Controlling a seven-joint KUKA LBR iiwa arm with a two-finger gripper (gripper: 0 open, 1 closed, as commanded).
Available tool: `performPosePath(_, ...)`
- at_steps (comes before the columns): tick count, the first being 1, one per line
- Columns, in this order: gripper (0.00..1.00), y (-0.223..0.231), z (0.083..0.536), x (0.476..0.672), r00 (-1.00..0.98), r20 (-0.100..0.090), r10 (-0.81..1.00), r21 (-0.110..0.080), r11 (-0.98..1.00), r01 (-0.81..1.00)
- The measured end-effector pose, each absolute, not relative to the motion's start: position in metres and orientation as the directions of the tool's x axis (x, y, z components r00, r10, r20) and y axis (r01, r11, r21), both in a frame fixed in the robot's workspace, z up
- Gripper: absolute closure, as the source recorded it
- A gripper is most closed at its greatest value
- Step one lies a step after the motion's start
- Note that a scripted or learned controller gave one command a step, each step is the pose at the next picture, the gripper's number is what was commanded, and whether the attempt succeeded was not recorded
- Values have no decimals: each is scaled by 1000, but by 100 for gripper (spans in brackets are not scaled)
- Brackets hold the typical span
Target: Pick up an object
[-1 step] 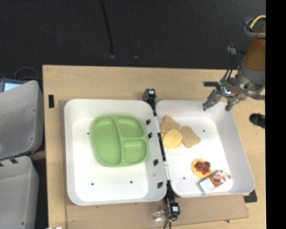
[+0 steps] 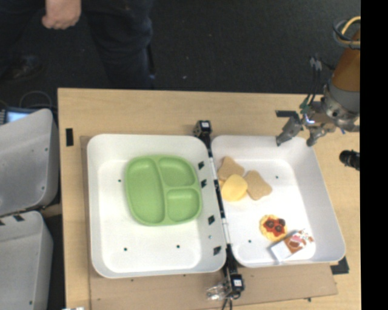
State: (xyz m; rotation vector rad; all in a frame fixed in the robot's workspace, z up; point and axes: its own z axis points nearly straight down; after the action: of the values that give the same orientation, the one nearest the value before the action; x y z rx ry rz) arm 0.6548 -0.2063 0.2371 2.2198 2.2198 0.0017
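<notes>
The things to pick from lie in the right bin (image 2: 303,163): a round yellow piece (image 2: 234,188) near the bin's left wall, touching a tan biscuit-like piece (image 2: 230,167) above it and another tan piece (image 2: 257,185) to its right. Farther toward the lower right corner of that bin sits a small yellow and red item with dark spots (image 2: 273,226), and just beside it a small white and red packet (image 2: 292,243) lying flat against the bin floor. The gripper (image 2: 299,134) hangs above the upper right edge of this bin, well apart from all these pieces; its two dark fingers are spread wide with nothing between them. Above it the orange band of the arm (image 2: 347,72) rises toward the view's right edge. The left bin (image 2: 109,242) holds a green divided tray (image 2: 162,189) with three compartments, lying flat in the middle. Both bins rest side by side on the pale wooden surface (image 2: 151,106), joined along a seam with small black clips (image 2: 203,128). At the top left a person's hand (image 2: 60,14) shows above the dark floor.
</notes>
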Motion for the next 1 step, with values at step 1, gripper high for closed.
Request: performPosePath(1, 0, -210, 189, 645, 1, -2, 1000, -2, -1, 1000)
